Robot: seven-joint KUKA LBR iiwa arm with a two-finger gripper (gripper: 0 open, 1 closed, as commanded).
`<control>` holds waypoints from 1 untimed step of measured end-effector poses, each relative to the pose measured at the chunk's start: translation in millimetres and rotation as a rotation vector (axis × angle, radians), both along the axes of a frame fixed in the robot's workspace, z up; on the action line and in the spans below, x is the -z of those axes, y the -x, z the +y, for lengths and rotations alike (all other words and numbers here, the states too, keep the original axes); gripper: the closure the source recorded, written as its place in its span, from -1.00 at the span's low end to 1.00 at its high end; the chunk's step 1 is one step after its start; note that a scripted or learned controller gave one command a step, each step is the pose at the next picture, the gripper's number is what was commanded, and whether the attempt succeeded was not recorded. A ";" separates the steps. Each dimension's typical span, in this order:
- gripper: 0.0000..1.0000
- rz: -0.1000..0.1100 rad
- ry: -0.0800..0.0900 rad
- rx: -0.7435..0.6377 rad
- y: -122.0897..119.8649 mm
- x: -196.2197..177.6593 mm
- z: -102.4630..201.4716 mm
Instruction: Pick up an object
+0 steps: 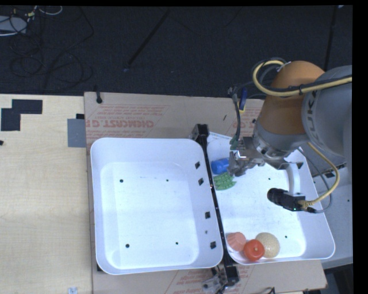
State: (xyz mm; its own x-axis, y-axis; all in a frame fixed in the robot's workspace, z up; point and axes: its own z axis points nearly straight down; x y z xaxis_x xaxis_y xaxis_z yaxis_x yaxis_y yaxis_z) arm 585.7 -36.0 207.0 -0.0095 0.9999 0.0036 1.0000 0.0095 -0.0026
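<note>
End effector low in right bin; blue piece just left, green piece below-left; finger state unclear.

Even overhead light falls bright on both white bins, nearly washing out their floors, while the floor beyond the table lies almost black. Soft shadows gather under the arm. The picture is grainy and slightly soft throughout.

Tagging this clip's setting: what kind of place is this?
Likely a robotics lab grasping bench: a grey arm reaching over two white bins, small items such as a red ball, and loose cables behind.
</note>
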 end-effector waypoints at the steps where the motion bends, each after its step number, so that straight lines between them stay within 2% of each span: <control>1: 1.00 0.006 0.000 0.002 64.1 3.1 87.5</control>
State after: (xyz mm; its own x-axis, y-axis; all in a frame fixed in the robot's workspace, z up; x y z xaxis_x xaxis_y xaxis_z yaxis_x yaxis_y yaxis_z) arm 521.6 51.4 203.9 -0.0078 1.0000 0.0035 0.9999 0.0079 -0.0088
